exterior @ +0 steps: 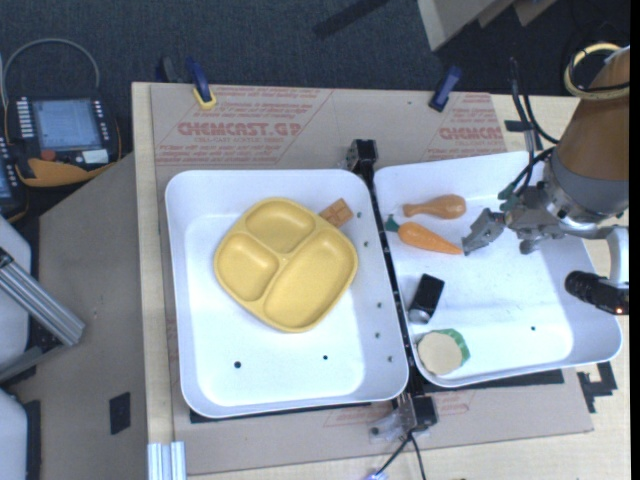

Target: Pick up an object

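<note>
Approach step, nothing grasped yet. Pincer (482, 234) low over right bin (560, 353), fingers apart and bare, tips angled toward the bin divider. Nearest candidate: carrot (430, 237), just beside the tips on the divider side, lying flat, thick end pointing away from pincer; looks apart from the fingers, not between them. Drumstick-shaped toy (436, 207) just beyond the carrot, toward the back wall, roughly parallel to it. Small black block (427, 297) nearer the front edge, off to the pincer's front-left, clear of the other items. Round slice with green rim (441, 352) farther still, against the front corner of the same bin. Across the divider, well apart: yellow divided plate (286, 264) in left bin (200, 358), brown block (336, 212) touching the plate's back rim. Next move, as judged: short shift toward the carrot, fingers straddling its narrow width, then descent and closure. Risk: drumstick close enough to foul the far finger.
</note>
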Controlling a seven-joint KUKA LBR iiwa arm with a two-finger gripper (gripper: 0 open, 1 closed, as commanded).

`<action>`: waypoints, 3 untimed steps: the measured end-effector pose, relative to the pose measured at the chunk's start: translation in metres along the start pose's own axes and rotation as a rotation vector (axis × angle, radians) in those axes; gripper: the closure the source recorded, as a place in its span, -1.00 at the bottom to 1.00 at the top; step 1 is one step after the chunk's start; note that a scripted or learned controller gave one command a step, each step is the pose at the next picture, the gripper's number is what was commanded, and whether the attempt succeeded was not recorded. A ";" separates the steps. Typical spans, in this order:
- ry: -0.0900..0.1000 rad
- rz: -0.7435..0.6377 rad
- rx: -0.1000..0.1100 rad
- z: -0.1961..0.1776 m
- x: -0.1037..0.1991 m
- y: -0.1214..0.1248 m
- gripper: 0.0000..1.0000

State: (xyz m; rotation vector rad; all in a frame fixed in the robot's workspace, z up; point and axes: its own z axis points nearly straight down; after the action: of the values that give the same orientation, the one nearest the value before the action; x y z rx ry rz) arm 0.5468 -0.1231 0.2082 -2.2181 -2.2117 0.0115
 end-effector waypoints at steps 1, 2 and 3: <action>-0.002 -0.003 -0.012 -0.006 0.000 0.003 -1.00; 0.001 -0.001 -0.004 0.053 -0.008 -0.001 -1.00; -0.001 -0.003 -0.008 0.111 0.001 0.003 -1.00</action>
State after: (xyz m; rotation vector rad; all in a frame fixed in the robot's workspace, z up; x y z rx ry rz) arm 0.5485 -0.1220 0.0974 -2.2188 -2.2200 0.0027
